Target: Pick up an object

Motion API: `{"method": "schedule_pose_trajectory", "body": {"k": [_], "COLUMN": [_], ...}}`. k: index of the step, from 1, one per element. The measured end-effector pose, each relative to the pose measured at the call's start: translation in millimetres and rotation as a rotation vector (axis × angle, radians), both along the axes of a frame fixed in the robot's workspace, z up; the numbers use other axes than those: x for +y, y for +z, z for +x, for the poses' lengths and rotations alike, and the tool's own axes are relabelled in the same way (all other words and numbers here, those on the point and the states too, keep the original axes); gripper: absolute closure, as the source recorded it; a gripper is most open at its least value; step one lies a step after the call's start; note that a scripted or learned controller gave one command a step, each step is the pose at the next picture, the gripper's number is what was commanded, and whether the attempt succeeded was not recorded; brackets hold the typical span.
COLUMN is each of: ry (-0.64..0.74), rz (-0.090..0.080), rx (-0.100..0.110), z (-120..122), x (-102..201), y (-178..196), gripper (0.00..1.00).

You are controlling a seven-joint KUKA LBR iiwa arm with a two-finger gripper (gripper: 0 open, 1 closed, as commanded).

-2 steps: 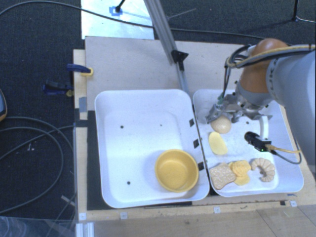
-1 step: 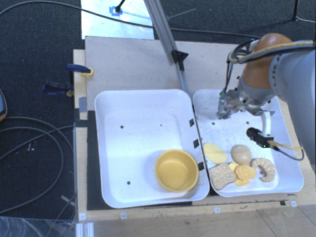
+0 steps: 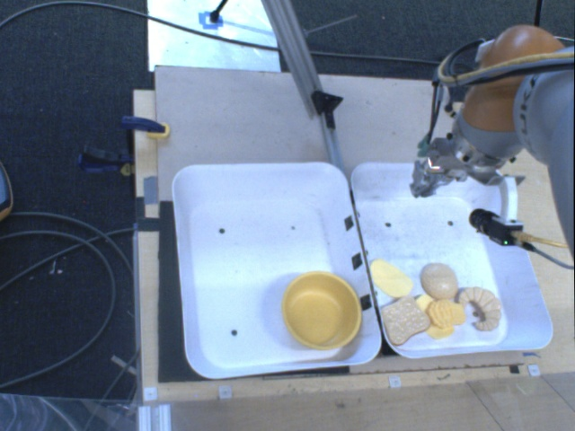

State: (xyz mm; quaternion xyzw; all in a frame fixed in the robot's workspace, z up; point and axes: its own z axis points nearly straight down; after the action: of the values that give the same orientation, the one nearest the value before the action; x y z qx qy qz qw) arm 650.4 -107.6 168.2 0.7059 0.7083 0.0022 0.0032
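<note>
Glossy plastic bowl (image 3: 322,309), matt bins (image 3: 260,187)

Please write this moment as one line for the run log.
gripper: above right bin far end, holding nothing | food pieces: near end | yellow bowl: left bin

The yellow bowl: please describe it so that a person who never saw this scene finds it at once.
Of the two white bins, take the left bin. The yellow bowl sits upright near its front right corner, close to the wall between the bins. It is the only thing lying in that bin; the small food-shaped pieces all lie in the right bin.
</note>
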Motion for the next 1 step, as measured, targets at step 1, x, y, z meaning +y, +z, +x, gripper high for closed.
{"method": "schedule_pose_trajectory", "body": {"k": [1], "ry": [0.001], "rz": [0.001], "rx": [0.001], "z": [1.6], "x": [-0.3], "y": [35.6], "gripper": [1.0]}}
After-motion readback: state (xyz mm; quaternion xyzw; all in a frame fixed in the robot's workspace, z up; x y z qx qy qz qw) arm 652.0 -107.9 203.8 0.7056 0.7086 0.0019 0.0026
